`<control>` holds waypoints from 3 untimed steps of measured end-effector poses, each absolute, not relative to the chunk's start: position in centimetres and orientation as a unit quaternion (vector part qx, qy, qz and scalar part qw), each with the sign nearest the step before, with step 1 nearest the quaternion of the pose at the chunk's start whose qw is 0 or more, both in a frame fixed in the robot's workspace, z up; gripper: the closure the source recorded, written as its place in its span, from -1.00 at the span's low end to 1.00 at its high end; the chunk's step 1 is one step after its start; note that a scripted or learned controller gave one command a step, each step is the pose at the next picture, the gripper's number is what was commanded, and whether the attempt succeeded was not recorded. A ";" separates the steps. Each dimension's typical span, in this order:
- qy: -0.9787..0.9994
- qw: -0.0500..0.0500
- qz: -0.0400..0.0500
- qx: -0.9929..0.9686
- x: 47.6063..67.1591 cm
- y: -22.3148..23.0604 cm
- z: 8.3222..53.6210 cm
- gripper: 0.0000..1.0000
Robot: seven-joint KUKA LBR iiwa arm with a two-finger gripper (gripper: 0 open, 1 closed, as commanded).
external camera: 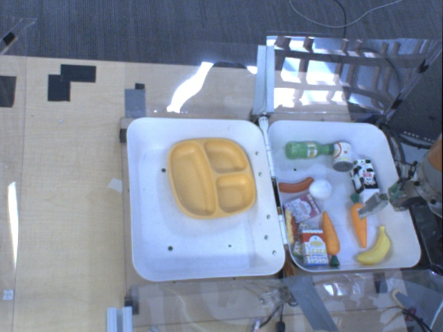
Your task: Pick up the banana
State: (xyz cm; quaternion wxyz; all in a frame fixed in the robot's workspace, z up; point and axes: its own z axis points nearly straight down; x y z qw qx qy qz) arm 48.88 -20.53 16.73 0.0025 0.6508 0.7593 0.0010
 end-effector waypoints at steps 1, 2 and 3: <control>0.774 0.002 0.001 0.633 48.9 -20.5 15.0 -1.00; 0.789 0.002 0.001 0.614 48.9 -20.5 14.5 -1.00; 0.806 0.002 0.001 0.592 48.9 -20.5 14.5 -1.00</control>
